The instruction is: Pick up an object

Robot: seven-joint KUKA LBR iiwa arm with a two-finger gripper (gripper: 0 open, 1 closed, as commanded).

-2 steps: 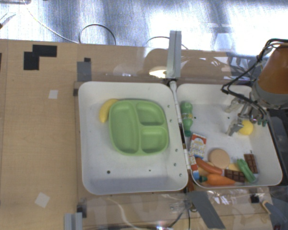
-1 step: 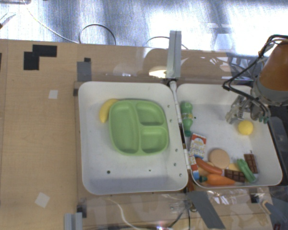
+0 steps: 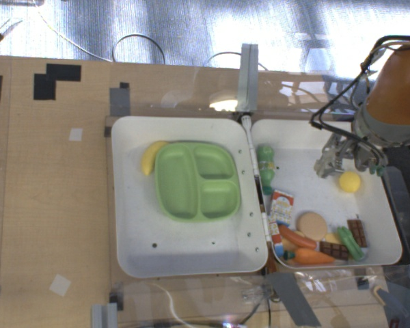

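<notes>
The arm [image 3: 396, 91], grey with its orange band, reaches in at 3 o'clock and hangs its jaws [image 3: 345, 161] over the upper part of the right bin [image 3: 297, 145]. Whether the jaws are released or clenched cannot be told from this slant; nothing shows between them. A yellow ball [image 3: 350, 182] lies on the bin floor just beside the jaws, toward 5 o'clock from them.

Along the right bin's 9 o'clock wall stands a green bottle [image 3: 264, 161]. Below it lies a small red and white carton [image 3: 281, 208], and toward 4 o'clock from that a tan round disc [image 3: 312, 225]. At the bin's 6 o'clock edge a cluster crowds together: an orange carrot [image 3: 313, 256], a red sausage [image 3: 297, 238], a brown chocolate bar [image 3: 333, 251], a green pod [image 3: 350, 243] and a second brown bar [image 3: 357, 232] at the 4 o'clock corner.

The left bin [image 3: 184, 255] holds a green divided plate [image 3: 195, 181], with a yellow banana [image 3: 150, 157] touching its 10 o'clock rim. Both bins sit on the wooden table [image 3: 48, 197]
</notes>
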